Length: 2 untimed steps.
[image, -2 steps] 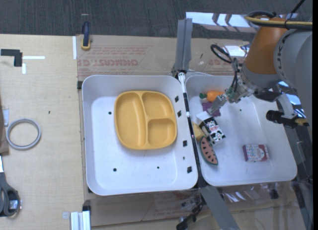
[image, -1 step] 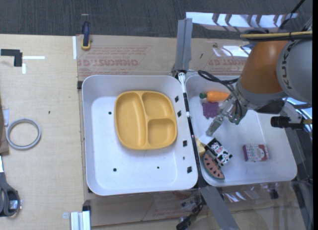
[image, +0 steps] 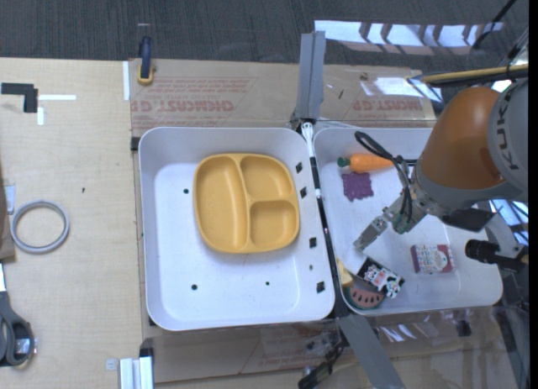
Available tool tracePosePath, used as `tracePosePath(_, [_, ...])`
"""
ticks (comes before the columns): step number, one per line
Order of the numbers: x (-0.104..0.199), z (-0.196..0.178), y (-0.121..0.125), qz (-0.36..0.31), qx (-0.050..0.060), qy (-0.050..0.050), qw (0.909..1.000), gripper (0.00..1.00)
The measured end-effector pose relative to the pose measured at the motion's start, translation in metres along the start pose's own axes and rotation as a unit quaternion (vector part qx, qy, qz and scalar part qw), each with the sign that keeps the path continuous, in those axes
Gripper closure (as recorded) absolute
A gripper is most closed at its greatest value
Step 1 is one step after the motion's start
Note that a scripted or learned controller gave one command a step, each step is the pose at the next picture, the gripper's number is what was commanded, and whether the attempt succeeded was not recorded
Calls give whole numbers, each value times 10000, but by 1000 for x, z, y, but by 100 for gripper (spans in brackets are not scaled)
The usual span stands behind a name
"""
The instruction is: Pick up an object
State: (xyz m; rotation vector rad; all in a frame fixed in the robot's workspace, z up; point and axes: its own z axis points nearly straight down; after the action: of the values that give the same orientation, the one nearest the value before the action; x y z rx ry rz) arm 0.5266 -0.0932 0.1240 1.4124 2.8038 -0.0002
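Counter, right bin [image: 471, 293]: hand [image: 371, 234] hovering, grip state indeterminable. Nearest object, purple piece [image: 358, 186], lies at 12 o'clock; carrot [image: 371, 162] beyond.

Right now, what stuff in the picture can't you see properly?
- Gripper: too small and slanted in the camera view to tell whether it is open.
- Right bin: the arm covers its upper right part.
- Carrot: a black cable crosses it.
- Watermelon toy: partly under the black-and-white toy.
- Scissors: cut off by the left edge.
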Motion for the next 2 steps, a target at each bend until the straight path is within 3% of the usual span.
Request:
tracePosePath(1, [-40,33,31,1817,14,4,9834,0])
tracePosePath(2, [-87,20,78,2061,6,-4,9785,0])
